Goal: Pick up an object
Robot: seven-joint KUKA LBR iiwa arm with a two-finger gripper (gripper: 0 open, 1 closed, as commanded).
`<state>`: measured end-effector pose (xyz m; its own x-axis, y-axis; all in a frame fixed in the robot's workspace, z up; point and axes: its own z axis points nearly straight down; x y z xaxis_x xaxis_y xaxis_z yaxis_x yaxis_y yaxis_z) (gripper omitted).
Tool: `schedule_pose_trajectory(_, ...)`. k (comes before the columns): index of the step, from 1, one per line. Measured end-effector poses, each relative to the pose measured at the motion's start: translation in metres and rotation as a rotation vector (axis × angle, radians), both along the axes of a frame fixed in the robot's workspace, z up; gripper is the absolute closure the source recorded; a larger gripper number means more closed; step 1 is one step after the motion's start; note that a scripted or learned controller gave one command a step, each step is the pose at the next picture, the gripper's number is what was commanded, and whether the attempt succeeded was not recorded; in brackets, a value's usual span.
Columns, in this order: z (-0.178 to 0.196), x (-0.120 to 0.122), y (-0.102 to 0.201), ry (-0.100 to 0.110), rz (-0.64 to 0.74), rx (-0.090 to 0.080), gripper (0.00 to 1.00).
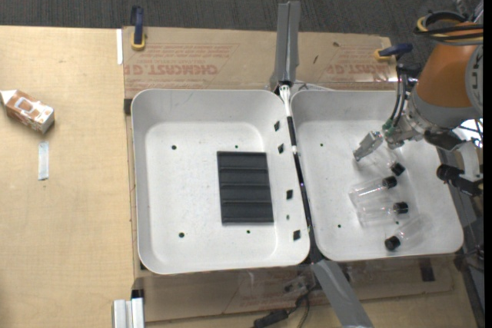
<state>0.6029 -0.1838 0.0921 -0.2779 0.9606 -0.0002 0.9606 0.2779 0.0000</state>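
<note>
Surface (pixel 61 242): light wood, bearing two white bins side by side.
Left bin (pixel 154 242): holds one black ribbed block (pixel 246 187) lying flat near its middle.
Right bin (pixel 330 165): holds several clear vials with black caps (pixel 380 203), clustered toward its right half.
Arm (pixel 450 81): grey with orange band, over the right bin's upper right.
Gripper (pixel 374 146): just above the vials; whether it is open or closed cannot be told.
Small carton (pixel 29 111): on the surface, far left.
</note>
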Motion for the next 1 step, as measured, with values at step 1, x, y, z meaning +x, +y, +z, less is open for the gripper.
schedule_pose_trajectory(1, 0.0095, 0.0001, -0.0013, -0.002, -0.003, -0.001, 1.0)
